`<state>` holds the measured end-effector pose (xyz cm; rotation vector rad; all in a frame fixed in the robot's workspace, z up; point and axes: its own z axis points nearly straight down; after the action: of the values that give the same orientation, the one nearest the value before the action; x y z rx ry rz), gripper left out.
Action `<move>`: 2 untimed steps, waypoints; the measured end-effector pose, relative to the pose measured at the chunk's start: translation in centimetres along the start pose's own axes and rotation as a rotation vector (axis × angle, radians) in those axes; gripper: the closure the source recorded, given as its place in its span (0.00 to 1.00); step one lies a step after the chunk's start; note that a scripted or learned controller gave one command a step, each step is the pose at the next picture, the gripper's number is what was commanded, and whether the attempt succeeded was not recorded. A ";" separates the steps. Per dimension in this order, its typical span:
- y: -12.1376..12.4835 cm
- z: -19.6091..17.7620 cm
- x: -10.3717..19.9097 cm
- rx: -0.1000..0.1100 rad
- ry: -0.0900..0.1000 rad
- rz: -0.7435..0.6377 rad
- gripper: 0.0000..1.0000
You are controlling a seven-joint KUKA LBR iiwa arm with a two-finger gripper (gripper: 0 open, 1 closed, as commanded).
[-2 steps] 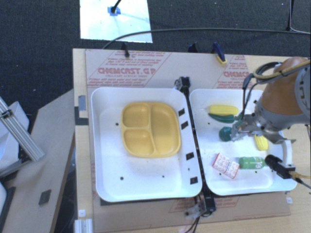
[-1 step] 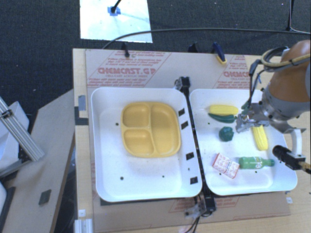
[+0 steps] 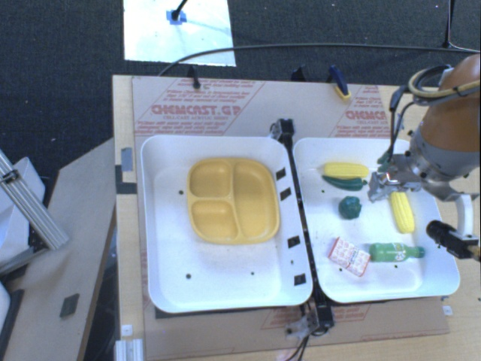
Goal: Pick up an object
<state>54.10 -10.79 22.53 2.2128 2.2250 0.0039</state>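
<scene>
Tool point(image 3: 380, 184) (grip state unclear) just above the teal lump point(image 3: 349, 207), beside a corn cob point(image 3: 403, 211).

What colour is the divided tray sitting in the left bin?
The divided tray is yellow, plain with no pattern, seen clearly in the camera view.

I'm counting two white bins point(image 3: 161, 277), one yellow divided plate point(image 3: 231, 200), two corn cobs point(image 3: 345, 171) point(image 3: 403, 211), one dark green lump point(image 3: 349, 207), one green bottle point(image 3: 394, 253) and one small red-and-white carton point(image 3: 349, 256).
</scene>
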 end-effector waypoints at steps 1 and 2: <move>1.0 0.6 4.4 0.002 0.001 -0.002 1.00; 2.1 -0.6 9.6 0.001 0.003 -0.005 1.00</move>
<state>56.17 -1.18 23.10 2.2088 2.2325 0.0062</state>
